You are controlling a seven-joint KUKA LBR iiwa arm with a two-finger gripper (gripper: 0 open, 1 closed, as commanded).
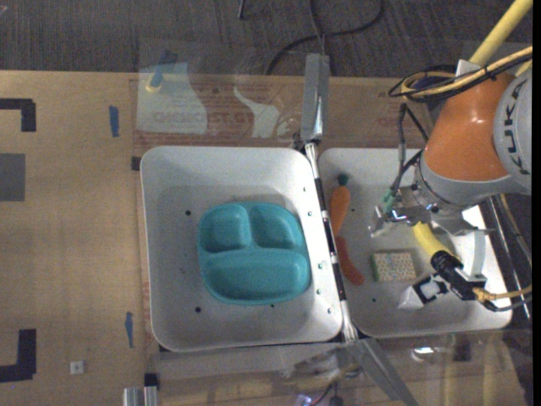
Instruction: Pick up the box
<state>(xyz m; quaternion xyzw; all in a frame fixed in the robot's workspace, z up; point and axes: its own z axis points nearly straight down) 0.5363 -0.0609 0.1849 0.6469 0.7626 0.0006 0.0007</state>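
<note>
We record two shallow white plastic bins side by side: the left bin [169, 184] bears a teal three-compartment plastic tray [252, 254]; the right bin [363, 163] bears an orange plastic carrot [339, 210] along its left wall. The grey and orange arm [473, 142] overhangs the right bin. The small pale speckled box [394, 266] lies flat mid-bin, just right of the carrot. The gripper [397, 214] sits just above the box; we cannot tell its state. We judge a centred, vertical descent best. Wrist clutter is hard to resolve.
</note>
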